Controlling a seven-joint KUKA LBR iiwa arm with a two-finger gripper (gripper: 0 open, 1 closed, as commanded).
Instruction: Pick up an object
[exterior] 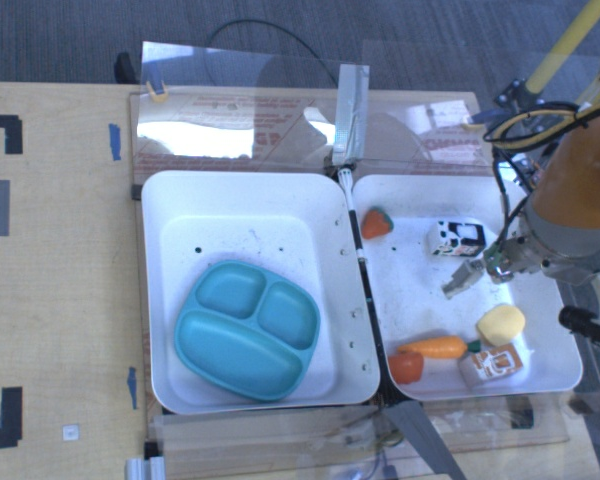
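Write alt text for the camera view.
A grey arm's gripper hangs over the right white bin, which holds a carrot, a tomato, a yellow lemon-like piece, a small carton, a strawberry and a black-and-white toy. The left bin holds a blue divided plate.

Grey carpet floor (130, 8) lies beyond a pale wooden bench (60, 268).

Right bin (400, 268) centre open; carrot (435, 347), tomato (406, 367), carton (493, 363) crowd near wall; end effector (467, 276) possibly overhangs.
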